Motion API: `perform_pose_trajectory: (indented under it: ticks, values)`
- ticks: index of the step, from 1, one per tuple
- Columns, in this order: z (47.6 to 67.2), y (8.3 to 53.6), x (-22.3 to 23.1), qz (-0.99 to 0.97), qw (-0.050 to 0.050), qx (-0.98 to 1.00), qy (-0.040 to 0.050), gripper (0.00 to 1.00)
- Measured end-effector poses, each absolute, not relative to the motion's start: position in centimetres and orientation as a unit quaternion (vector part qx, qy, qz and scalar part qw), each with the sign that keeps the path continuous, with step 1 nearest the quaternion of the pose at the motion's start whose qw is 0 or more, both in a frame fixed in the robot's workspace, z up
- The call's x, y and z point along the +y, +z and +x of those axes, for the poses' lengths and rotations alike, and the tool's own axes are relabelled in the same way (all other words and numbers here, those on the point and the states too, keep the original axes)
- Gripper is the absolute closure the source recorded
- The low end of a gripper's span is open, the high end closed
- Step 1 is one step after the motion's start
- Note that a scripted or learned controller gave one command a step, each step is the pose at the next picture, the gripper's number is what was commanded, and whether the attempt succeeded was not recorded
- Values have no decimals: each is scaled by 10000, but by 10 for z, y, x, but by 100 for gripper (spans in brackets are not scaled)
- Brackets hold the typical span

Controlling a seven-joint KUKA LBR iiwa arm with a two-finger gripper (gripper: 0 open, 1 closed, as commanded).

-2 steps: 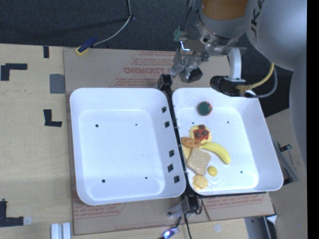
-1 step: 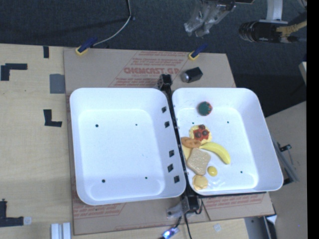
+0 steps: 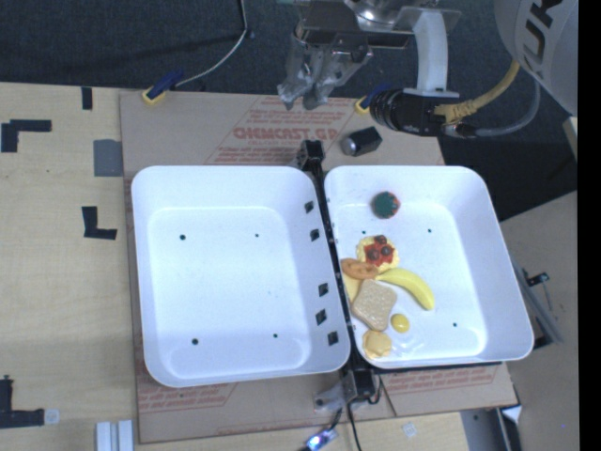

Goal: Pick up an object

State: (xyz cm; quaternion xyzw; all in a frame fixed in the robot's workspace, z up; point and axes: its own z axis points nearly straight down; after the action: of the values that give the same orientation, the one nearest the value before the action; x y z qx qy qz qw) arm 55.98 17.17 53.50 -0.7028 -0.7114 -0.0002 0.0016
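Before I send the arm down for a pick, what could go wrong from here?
1. The pincer hangs beyond the bins' far edge, above the cardboard, not over any item; a straight descent would likely grab nothing.
2. The banana, toast and pizza slice lie touching in a cluster, so a grasp may catch two or push them apart.
3. The cluster sits near the right bin's inner wall, so the pincer could hit the rim.
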Motion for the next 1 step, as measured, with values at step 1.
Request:
perform_pose_trajectory:
  ticks: [1]
  values:
    - [559,303,210,-7059,42,-7082,88,100]
